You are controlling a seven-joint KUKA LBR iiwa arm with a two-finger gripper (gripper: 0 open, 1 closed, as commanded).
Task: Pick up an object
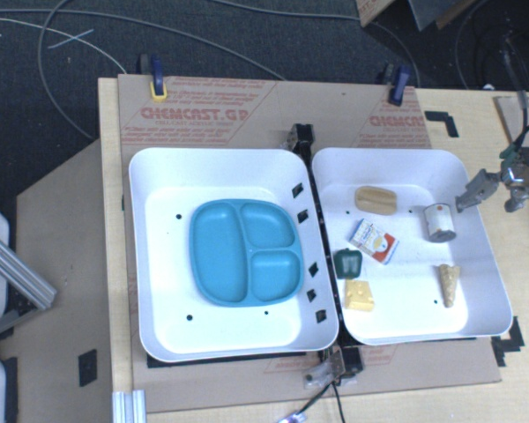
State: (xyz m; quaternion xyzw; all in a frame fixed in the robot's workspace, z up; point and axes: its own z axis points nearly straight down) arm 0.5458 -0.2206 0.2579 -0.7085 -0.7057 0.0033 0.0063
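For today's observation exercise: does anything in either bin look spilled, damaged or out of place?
Nothing stands out. The blue divided plate lies flat in the left bin; the small items in the right bin lie apart, none spilled or broken.

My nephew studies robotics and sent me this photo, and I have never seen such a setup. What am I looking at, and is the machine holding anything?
One camera fixed above a bench looks down at a slant. On the bench sit two shallow white bins side by side. The left bin holds a blue divided plate. The right bin holds small items to practise picking up: a tan bread roll, a silver can, a small printed packet, a dark green piece, a yellow cheese wedge and a tan cone. At the right edge, the metal gripper of a robot arm reaches in. Nothing is seen between its fingers.
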